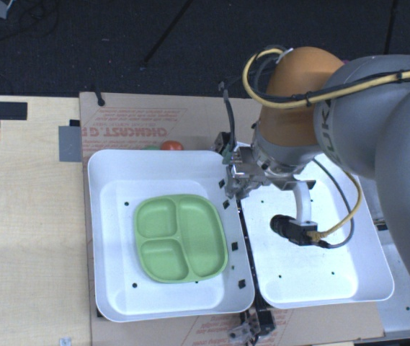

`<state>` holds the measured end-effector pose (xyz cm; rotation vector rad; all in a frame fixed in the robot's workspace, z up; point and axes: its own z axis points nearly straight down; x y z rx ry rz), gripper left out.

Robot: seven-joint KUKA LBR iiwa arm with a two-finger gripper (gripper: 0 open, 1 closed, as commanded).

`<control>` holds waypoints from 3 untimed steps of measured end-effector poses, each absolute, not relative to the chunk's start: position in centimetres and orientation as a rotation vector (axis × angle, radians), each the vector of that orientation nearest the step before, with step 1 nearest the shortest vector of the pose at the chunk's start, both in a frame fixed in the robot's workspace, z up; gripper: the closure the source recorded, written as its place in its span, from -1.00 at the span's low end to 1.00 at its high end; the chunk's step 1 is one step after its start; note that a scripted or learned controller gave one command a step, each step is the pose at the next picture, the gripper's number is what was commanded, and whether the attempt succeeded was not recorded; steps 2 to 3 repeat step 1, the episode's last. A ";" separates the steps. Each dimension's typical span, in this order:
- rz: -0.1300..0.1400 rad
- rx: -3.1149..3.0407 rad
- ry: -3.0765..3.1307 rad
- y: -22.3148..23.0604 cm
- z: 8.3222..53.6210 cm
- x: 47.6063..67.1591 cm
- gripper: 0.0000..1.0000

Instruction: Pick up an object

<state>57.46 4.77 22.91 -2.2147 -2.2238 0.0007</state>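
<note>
A dark floor strung with cables runs across the top, and below it sits the pale wooden table (24, 215) carrying a sheet of printed cardboard (129, 125) and two shallow white bins side by side. In the left bin (111, 193) there's the object on offer: a green divided plate (179, 236), three compartments, lying flat and filling the bin's middle, tipped a touch toward five o'clock. Up at twelve o'clock from that plate, just past the bin's far rim, a small red-orange thing (171, 146) peeks out on the cardboard (too little of it visible to name). Now the arm (349, 114), grey with its orange band, sweeps in from three o'clock and bulks over the right bin (334, 280). Its wrist hangs right above the seam where the two bins meet, at about one o'clock from the plate, and the fingers (235, 182) are lost in dark hardware there: how far apart they stand I cannot tell, and nothing can be seen held. A black cylindrical part (293, 229) with a yellow cable juts out over the right bin's floor.
</note>
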 end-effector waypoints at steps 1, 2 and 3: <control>0.001 -2.214 -2.225 9.6 23.7 56.9 1.00; 0.001 -2.214 -2.225 9.6 23.7 56.9 1.00; 0.001 -2.214 -2.225 9.6 23.7 56.9 1.00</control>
